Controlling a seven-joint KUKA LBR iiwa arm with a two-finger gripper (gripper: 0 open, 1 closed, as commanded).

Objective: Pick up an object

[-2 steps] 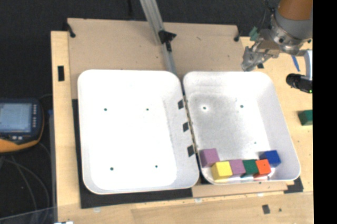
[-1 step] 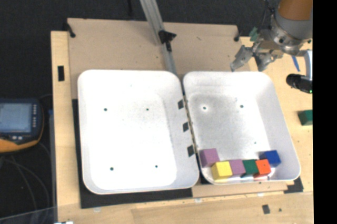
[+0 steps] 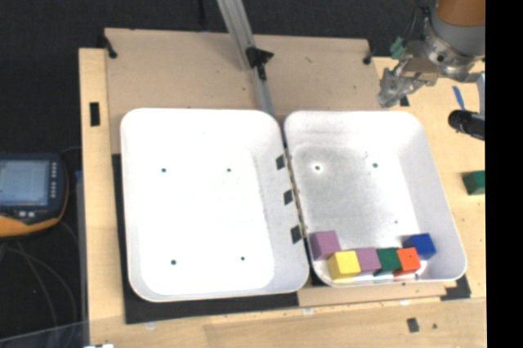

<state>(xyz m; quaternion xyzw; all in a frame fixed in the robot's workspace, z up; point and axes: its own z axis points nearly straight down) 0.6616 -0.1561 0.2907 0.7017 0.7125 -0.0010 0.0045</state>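
Several small blocks lie along the near edge of the right bin (image 3: 425, 150): a purple block (image 3: 325, 243), a yellow block (image 3: 344, 264), a mauve block (image 3: 368, 259), a green block (image 3: 388, 260), an orange block (image 3: 408, 261) and a blue block (image 3: 420, 244). My gripper (image 3: 394, 90) hangs above the bin's far right corner, far from the blocks, with nothing seen in it.
The left bin (image 3: 139, 175) sits beside the right one. A slanted metal rail (image 3: 233, 7) crosses behind the bins. A green thing (image 3: 474, 182) lies on the bench right of the right bin. A handheld screen unit (image 3: 29, 187) sits at far left.
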